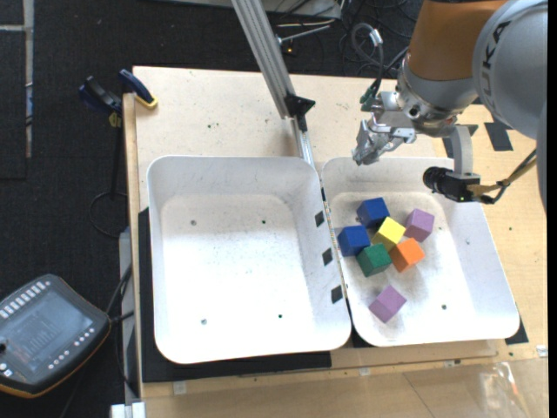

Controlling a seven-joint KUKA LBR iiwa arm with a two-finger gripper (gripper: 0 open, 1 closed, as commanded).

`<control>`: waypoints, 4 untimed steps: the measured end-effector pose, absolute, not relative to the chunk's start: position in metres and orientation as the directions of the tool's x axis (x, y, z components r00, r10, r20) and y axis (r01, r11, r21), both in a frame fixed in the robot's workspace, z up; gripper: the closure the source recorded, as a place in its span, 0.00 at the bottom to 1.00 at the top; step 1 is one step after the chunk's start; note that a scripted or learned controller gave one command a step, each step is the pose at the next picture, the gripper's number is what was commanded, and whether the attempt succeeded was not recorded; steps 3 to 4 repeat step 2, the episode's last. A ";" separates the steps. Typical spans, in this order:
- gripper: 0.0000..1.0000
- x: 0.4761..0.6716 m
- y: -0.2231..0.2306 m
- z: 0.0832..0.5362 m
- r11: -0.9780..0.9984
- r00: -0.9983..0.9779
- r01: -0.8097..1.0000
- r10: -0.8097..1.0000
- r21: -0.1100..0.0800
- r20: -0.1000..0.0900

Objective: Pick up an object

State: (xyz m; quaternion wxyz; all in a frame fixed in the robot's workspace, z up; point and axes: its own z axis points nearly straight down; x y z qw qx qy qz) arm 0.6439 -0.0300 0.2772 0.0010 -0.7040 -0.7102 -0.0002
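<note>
You can count two white bins: the left bin [235,259] and the right bin [470,303]. In the right bin, at the centre right of the frame, you see seven blocks: two blue [372,211] [353,239], two purple [419,224] [387,303], one yellow [391,231], one orange [406,253] and one green [375,259]. At the lower left lies one control pendant [48,333].

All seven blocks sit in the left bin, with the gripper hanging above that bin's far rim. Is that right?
Not quite: the camera view shows the seven blocks in the right bin, not the left. The gripper does hang above that bin's far rim.
</note>
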 end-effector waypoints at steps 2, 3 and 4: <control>1.00 0.641 0.076 0.242 0.008 -0.008 1.000 1.000 -0.002 0.002; 1.00 0.641 0.076 0.242 0.008 -0.008 1.000 1.000 -0.002 0.002; 1.00 0.641 0.076 0.242 0.008 -0.008 1.000 1.000 -0.002 0.002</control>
